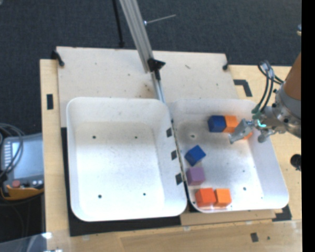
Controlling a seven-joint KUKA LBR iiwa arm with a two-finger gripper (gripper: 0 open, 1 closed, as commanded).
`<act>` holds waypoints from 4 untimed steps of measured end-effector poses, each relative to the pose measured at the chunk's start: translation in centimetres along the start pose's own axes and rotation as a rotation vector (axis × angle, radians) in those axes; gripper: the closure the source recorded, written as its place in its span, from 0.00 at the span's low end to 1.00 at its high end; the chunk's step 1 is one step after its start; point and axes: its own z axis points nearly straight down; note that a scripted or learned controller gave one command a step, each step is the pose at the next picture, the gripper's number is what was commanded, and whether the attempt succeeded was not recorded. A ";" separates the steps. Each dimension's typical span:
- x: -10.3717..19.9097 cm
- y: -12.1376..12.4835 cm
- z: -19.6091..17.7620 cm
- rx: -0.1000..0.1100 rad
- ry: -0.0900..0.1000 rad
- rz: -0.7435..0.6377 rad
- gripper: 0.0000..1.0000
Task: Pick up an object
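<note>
Gripper: I see the grey two-finger gripper (248, 133) at the upper right of the right bin, its fingers spread apart and released, nothing between them. One finger (238, 132) reaches left, its tip just beside the orange block at the top of the bin; I cannot tell whether it touches.

Arm: it comes in from the right, with an orange band (295, 72) above the wrist and looped cables beside it.

Right bin: shallow white plastic bin (270, 164) holding all the blocks.

Block count: I count six small blocks, three orange, two blue and one purple.

Top pair: a dark blue cube (216, 123) touching an orange cube (231, 122) on its right, near the bin's far wall.

Middle: a second blue cube (195, 154), turned at an angle, with a purple cube (195, 175) just below it, both close to the bin's left wall.

Bottom pair: two orange cubes (205, 196) (223, 196) side by side and touching, against the near wall.

Left bin: shallow white plastic bin (121, 156), speckled with dark dust, sitting against the right bin.

Tabletop: pale wooden tabletop (50, 83) with black corner marks, carrying both bins.

Pole: slanted silver metal pole (136, 28) rising from between the bins.

Writing: I can read no brand, label or text anywhere; the small device with a screen (21, 161) at the far left is too blurred to read.
</note>
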 end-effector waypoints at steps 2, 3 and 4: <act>-0.2 0.9 4.5 0.000 -0.003 0.006 0.00; -0.4 0.6 10.6 0.002 -0.002 0.005 0.00; 0.1 1.1 16.5 0.003 -0.002 0.009 0.00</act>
